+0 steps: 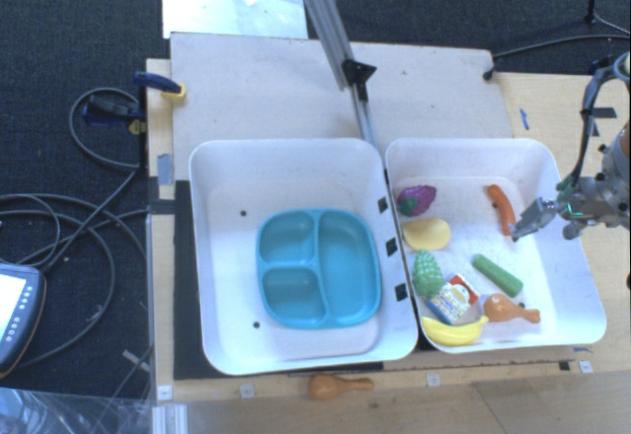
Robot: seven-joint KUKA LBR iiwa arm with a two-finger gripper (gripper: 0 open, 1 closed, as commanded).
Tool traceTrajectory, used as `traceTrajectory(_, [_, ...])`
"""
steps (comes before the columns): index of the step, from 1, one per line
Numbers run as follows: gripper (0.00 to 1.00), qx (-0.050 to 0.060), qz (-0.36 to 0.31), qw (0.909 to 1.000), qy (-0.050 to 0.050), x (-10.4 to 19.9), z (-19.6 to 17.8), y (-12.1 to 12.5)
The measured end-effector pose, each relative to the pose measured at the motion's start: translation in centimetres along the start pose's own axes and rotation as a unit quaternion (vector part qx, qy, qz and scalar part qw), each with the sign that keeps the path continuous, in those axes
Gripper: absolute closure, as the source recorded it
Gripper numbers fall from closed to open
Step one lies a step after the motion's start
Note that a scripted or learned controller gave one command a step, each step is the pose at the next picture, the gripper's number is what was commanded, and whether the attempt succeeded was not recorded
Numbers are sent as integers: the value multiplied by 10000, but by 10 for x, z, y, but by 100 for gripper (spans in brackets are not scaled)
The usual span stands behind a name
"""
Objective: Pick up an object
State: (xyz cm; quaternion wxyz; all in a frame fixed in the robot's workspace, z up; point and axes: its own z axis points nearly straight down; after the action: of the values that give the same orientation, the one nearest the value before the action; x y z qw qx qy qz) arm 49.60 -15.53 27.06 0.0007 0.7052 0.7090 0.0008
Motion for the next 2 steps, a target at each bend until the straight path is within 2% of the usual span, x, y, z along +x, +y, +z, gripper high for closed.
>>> traceTrajectory(1, [0,-3,10,10000,-1,0,0,0])
traceTrajectory(2, [0,33,27,10000,7,2,61,4])
